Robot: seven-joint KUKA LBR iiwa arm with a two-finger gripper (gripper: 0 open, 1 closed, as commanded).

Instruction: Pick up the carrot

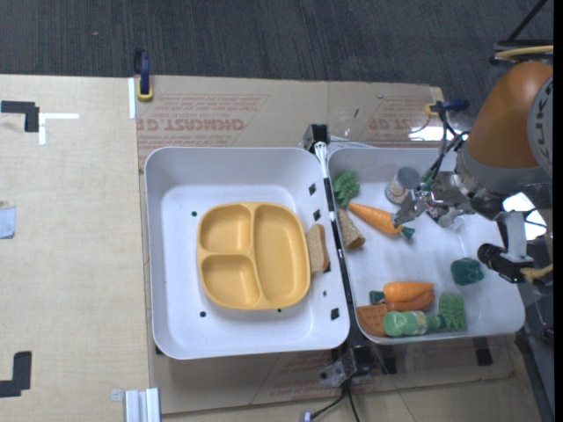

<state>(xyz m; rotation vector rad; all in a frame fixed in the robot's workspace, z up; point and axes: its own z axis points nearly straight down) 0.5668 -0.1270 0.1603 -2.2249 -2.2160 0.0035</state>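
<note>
Gripper (pixel 413 206) sits low in the right-hand shallow white bin (pixel 493 323), its metal fingers pointing toward the bin's left wall. Tips are at the thick, leafy end of the tapered orange toy carrot with a small green stub (pixel 376 219). The fingers look narrowly spread, with the carrot's green end at or just between the tips; contact looks likely but cannot be confirmed, and no firm hold is visible. The carrot lies flat on the bin floor, slanted, with its pointed end toward the bin's left wall.

Judgement on the step in hand: this is the approach or closing stage of the grasp. A hold on the very end of a tapered body is prone to slip. A better bite would straddle the thicker part of the carrot, fingers across its long axis, closing fully before any lift, then rising straight up.

Neighbours to avoid: a brown slice of toy bread (pixel 350 229) lies just beside the carrot's tip, and a ruffled green toy lettuce leaf (pixel 345 185) lies near, above it. A small grey round object (pixel 403 183) sits just beside the gripper.

Arm pose: the grey wrist extends from the gripper toward the right edge of the view, leading into the orange band (pixel 519 112) over the bin's far right corner. The wrist is roughly level, angled down slightly.

Left bin holds a yellow three-compartment plastic plate (pixel 255 255), well apart from the work.
</note>
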